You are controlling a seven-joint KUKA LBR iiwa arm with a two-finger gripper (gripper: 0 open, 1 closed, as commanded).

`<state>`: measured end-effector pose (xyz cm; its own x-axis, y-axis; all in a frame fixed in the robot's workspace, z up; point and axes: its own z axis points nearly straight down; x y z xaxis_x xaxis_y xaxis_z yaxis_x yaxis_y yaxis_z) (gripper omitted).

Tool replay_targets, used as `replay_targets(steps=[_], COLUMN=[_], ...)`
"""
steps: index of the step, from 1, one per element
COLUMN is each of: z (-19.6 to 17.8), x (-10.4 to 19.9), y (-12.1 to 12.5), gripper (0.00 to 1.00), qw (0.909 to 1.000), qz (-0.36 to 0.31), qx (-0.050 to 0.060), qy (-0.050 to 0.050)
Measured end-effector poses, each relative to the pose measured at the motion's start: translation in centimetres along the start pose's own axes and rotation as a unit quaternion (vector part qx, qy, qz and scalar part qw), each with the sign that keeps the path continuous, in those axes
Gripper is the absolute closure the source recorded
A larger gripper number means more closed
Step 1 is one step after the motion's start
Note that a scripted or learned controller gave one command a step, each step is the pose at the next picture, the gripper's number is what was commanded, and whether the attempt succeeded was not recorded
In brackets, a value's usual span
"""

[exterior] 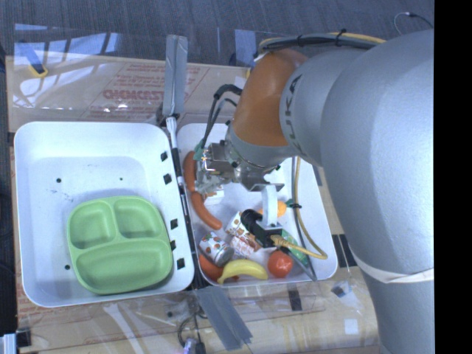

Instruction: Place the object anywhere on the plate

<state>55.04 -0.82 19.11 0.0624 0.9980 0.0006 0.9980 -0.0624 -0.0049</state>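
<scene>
1. Step in hand, my read: a pick in the right bin (pixel 327 251). The plate (pixel 118 260) has nothing on it and sits in the left bin (pixel 88 150).
2. The claw (pixel 209 169) is low over the right bin's upper-left corner, at the upper end of a long orange-red sausage (pixel 202 203) lying along that bin's left wall. That's the likely target (task names no object, so it's a guess).
3. Claw open or closed: cannot tell, the wrist body blocks it. Nothing shows it gripping anything.
4. To do it well: take the sausage mid-length, squeeze across its narrow width, stay clear of the wall beside it. It looks smooth and round, so an off-centre grip could let it roll out.
5. Avoid the clutter at its lower end: banana (pixel 242 271), tomato (pixel 279 264) and wrapped bits, packed close.
6. Then lift clear of both bin walls, go left, release low over any plate compartment.
7. Arm pose: reaches in from the right, with the big grey link over the bin's right side. The orange band (pixel 269 102) is above the wrist, which points down and leftward.
</scene>
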Motion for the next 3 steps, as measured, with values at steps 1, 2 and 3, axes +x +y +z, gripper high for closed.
replay_targets(steps=[1, 2, 3], z=[0.1, -3.9, 0.5], x=[7.0, 6.7, 12.6], y=[-4.1, -5.0, -8.3], gripper=[1.0, 1.0, 1.0], qw=[0.9989, 0.9998, 1.0], qz=[0.046, 0.018, -0.009], qx=[0.001, -0.001, 0.0], qy=[-0.001, 0.0, -0.001])
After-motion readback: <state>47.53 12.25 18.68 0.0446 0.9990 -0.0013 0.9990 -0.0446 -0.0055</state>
